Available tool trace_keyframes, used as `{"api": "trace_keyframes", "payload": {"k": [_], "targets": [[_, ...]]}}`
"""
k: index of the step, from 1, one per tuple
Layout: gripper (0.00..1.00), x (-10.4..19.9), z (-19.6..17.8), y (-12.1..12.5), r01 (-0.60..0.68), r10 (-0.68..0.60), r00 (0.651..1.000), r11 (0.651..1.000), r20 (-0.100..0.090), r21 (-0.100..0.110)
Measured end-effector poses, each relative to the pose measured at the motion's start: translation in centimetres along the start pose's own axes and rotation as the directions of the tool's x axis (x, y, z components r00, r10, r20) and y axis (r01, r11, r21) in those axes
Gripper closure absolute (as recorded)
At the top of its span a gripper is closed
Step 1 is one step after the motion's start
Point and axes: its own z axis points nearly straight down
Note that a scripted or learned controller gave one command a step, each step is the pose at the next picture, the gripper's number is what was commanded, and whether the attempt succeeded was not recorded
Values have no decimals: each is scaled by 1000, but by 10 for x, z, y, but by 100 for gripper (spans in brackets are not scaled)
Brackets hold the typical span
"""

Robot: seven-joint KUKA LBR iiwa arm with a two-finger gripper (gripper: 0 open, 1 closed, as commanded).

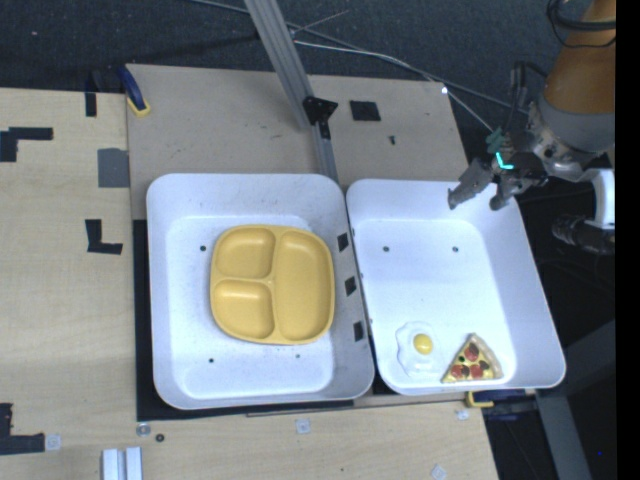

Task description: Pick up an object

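Claw (482,196) hangs over the top-right corner of the right bin (500,258), w/ two dark fingers (466,189) spread apart, nothing between them. Arm (580,78) comes in from the right, orange band above grey wrist, small teal light near the wrist.

Right bin: white, shallow, mostly bare floor under the claw. Two items sit at its near edge, well apart from the claw: a toy fried egg (416,347), white w/ yellow yolk, and just beside it on the right a toy pizza slice (471,361), triangular, red/yellow toppings. Egg & slice look close, maybe touching, can't tell.

Left bin (180,268): white, holds a yellow divided plate (272,284) w/ three compartments, lying flat approx. mid-bin.

Bins sit side by side, rims touching along the middle. Tan bench (60,268) around them; a grey metal pole (285,53) runs down from the top to the gap between the bins.
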Motion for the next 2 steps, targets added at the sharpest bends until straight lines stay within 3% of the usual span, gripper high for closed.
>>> {"api": "trace_keyframes", "payload": {"k": [1,2], "targets": [[0,0,-2,1,1,-1,1000,1000,1,-4],[0,2,42,1,0,0,1000,1000,1,0]]}}
